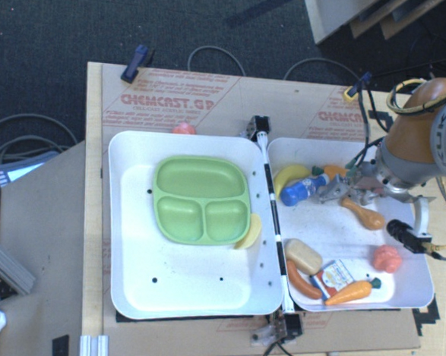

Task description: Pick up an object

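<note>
The gripper (343, 188) sits low in the right bin (416, 297); whether it grips anything cannot be told; a blue bottle (302, 191) lies just left of it, beside a yellow banana (288, 175).

A pale green three-compartment plastic tray (202, 200) is seen in the white left bin (128, 228). An orange plastic carrot (350, 292) and a pink lumpy toy (388, 258) are seen in the white right bin (421, 290).

Green tray (202, 200) sits in left bin (124, 281) (right bin (417, 290) holds toys).
</note>
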Motion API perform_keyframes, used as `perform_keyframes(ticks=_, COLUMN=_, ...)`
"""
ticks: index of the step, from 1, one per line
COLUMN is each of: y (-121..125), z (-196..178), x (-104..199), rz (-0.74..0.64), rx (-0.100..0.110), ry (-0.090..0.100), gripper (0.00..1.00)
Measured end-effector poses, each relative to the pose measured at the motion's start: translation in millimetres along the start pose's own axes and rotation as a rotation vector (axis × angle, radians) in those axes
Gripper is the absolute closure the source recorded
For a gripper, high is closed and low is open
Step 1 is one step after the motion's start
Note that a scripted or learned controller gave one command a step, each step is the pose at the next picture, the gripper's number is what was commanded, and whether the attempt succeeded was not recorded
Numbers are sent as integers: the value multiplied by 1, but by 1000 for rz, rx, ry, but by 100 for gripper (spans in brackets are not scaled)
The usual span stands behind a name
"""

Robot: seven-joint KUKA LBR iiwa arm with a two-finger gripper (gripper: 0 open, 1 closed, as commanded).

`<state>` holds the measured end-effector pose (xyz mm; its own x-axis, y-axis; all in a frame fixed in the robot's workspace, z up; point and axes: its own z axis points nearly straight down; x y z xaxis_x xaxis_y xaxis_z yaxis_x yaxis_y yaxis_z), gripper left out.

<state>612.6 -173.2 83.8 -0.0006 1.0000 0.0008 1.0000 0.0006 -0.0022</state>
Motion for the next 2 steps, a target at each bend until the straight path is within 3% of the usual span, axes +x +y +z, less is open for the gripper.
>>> perform_keyframes(ticks=1, y=55, z=-77, x=-30, rz=0, rx=-7, ry=-3, gripper=0)
perform_keyframes(ticks=2, y=-17, z=-1, x=-15, rz=1, rx=0, ry=0, gripper=0)
